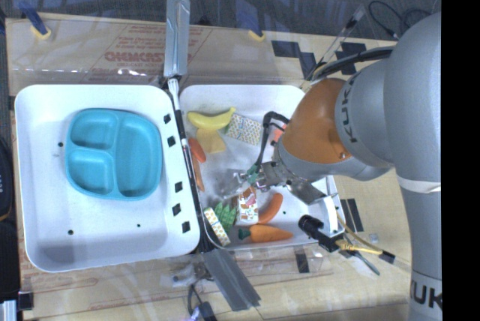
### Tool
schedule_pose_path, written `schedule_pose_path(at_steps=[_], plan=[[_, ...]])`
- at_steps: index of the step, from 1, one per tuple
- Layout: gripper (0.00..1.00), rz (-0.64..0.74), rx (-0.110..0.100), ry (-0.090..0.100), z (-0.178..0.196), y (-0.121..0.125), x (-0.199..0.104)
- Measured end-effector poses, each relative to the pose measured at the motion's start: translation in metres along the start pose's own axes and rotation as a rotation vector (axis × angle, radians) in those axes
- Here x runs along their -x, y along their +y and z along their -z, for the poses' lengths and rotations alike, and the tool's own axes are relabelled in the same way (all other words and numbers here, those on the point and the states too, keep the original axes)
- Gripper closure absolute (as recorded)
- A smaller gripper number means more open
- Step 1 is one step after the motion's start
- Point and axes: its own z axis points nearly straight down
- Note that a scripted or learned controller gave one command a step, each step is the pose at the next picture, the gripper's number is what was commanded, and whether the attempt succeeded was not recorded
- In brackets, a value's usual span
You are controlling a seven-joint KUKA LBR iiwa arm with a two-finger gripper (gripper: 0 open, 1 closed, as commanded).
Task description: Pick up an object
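Now carrot (271,234) lengthwise left-right, tip right

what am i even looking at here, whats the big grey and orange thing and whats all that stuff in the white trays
The big grey and orange thing is a robot arm, reaching in from the right. The one camera is fixed above the bench and looks down at a slant.

On the bench sit two shallow white bins side by side. The left bin holds a blue divided plate. The right bin holds small toy-like items: a yellow banana, a carrot near the front, a second orange piece just above it, and a green item beside them.

The arm's gripper, its two-fingered hand, is down among the clutter in the right bin. The arm's own body partly covers it, so I cannot tell whether it has hold of anything. Its job is to pick up an object.
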Motion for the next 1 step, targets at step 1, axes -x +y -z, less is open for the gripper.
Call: schedule_pose_path(at_steps=[1], plan=[[1.0,0.002,-0.001,-0.001,0.0085,0.0006,0.0011]])
